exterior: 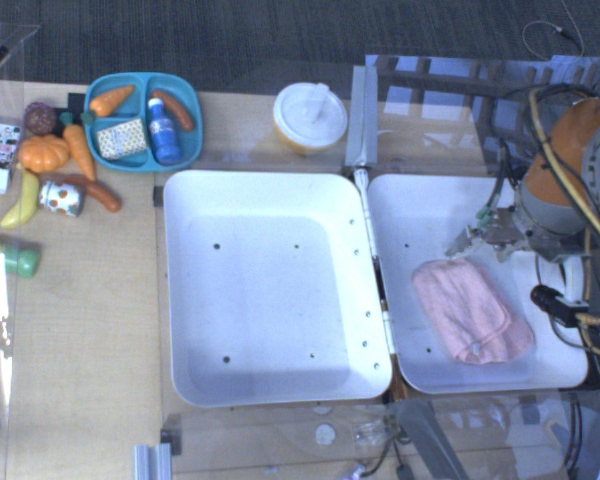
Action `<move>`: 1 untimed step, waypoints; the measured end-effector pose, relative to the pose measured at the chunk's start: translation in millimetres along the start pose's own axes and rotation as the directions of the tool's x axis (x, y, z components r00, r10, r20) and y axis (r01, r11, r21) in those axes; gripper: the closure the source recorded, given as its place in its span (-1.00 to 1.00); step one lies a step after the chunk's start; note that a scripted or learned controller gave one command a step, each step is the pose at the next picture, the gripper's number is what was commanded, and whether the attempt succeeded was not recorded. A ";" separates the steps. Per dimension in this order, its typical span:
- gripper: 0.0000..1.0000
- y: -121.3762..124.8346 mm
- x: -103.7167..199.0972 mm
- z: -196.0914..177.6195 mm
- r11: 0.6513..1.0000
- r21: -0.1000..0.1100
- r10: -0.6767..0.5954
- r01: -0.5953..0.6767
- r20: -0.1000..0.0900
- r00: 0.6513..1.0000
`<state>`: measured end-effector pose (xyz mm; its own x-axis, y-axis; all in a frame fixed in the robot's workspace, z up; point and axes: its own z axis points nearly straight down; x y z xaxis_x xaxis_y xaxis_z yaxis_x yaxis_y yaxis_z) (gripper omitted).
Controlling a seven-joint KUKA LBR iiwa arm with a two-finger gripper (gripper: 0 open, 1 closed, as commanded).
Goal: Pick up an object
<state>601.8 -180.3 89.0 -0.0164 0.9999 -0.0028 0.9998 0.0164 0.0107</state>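
Pink cloth [471,312] just below fingers [477,238].

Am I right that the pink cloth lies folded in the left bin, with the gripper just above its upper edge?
Not quite: the camera view shows the pink cloth lying in the right bin, not the left bin. The rest holds: it is folded, and the gripper sits just above its upper edge.

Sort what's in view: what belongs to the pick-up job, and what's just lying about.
Part of the job:
pink cloth in the right bin
gripper, just above the cloth
left bin

Lying about:
blue divided plate with toy food
toy vegetables and banana on the bench
lidded cup
green object
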 end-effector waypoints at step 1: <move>-1.00 -29.7 91.4 -1.9 0.999 -0.003 -0.034 0.034 -0.004 0.999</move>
<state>570.5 -89.3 90.3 -0.0500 0.9987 0.0009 0.9987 0.0500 0.0137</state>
